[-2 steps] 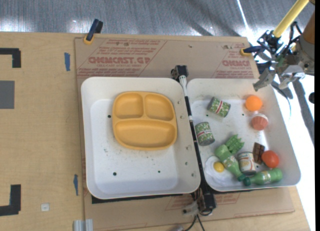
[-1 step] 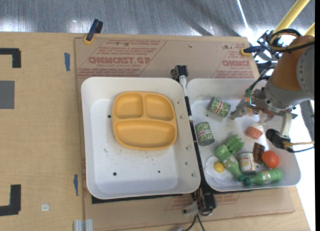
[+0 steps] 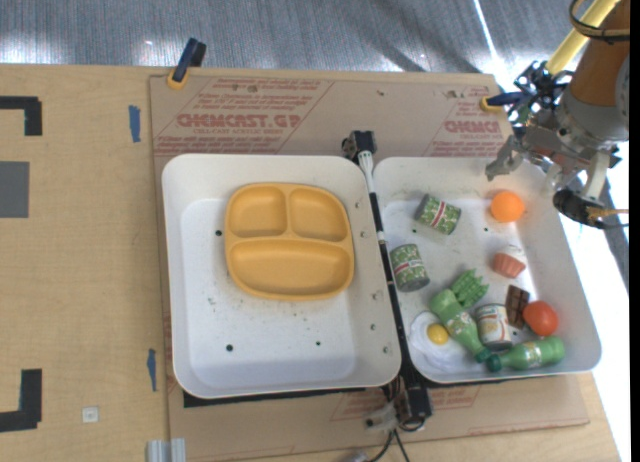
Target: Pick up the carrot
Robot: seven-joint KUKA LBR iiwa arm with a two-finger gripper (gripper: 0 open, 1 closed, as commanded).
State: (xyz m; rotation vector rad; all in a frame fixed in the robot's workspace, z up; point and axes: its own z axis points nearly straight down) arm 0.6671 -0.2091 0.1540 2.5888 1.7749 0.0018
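Approach is the step we judge ourselves in: the hand [image 3: 540, 155], its opening beyond what we can tell, hovers over the right bin's [image 3: 585, 280] far rim, and must next descend toward the carrot [image 3: 509, 265] lying mid-bin.

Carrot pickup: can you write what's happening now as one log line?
arm: above right bin's far right corner | gripper: holding nothing seen | carrot: cannot pick out among toys | divided yellow plate: left bin
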